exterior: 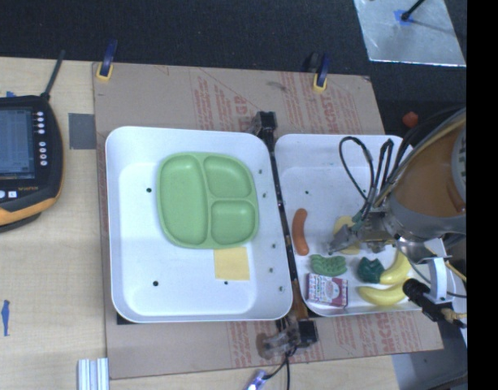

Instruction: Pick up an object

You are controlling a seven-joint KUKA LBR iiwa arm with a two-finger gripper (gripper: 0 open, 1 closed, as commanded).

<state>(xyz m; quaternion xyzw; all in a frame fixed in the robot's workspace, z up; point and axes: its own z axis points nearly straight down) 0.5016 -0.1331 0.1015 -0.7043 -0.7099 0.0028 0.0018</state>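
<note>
Over the right bin [313,157], the gripper [344,239] hangs low by a green toy [327,264], poised to grab.

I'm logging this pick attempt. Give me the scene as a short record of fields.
left bin: green plate, yellow square
right bin: sausage, banana, green leafy piece, dark green piece, red-white packet
gripper: low in right bin, above the leafy piece
held: nothing seen between fingers
</note>
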